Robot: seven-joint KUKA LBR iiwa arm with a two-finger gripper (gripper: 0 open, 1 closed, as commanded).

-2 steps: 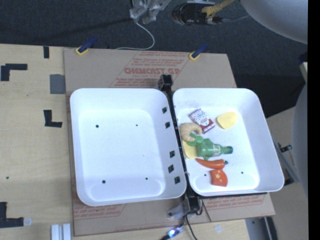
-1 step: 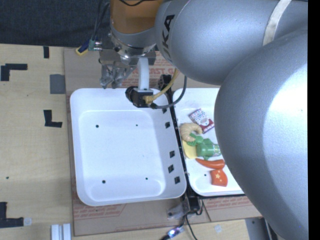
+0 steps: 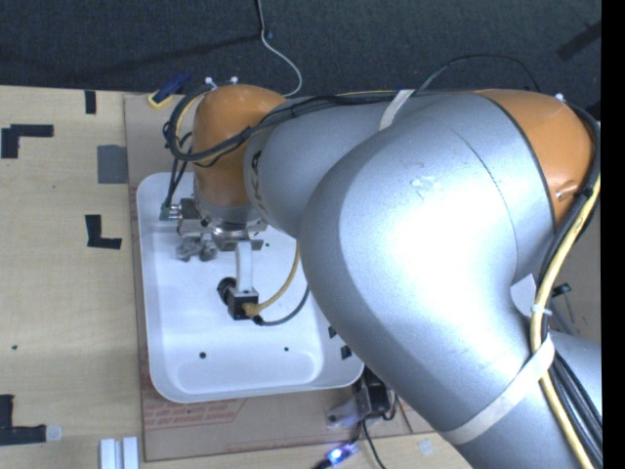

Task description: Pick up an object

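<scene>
Pincer [image 3: 198, 249] down in the upper left corner of the white bin [image 3: 186, 316], target unclear.
It's low over the bin floor under the orange band [image 3: 229, 135], and whether it's apart or together I cannot tell from up here. The object it's after, I'd judge, sits right beneath it, hidden by the wrist. The risk is that it closes on nothing, or slides the piece against the bin wall just beside it, because that corner leaves little room to square up. A lift could then come away bare. By my count there is one grey arm [image 3: 420, 242] across the right of the frame, one pincer, one bin in plain sight, two dark specks [image 3: 202, 355] on its floor, and four black tape marks [image 3: 102, 233] on the tabletop [image 3: 59, 301] at left.
</scene>
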